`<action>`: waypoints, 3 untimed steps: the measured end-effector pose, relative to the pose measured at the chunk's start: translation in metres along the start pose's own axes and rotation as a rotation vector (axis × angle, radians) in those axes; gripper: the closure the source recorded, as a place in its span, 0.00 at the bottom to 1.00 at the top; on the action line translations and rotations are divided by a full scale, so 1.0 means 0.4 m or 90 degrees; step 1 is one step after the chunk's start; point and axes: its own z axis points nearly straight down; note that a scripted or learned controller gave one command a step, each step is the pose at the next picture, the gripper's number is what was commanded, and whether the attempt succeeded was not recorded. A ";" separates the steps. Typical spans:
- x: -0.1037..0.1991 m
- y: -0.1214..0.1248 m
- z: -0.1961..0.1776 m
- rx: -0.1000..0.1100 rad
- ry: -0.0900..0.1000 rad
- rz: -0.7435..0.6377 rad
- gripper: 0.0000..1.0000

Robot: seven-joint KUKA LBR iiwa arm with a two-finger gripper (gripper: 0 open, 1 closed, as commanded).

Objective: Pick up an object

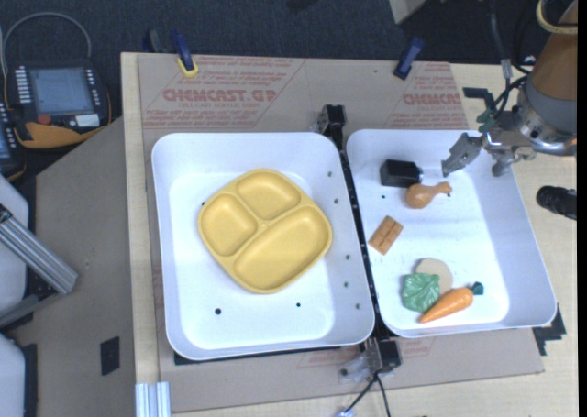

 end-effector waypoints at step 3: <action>-0.004 0.030 0.333 0.004 0.001 0.000 0.00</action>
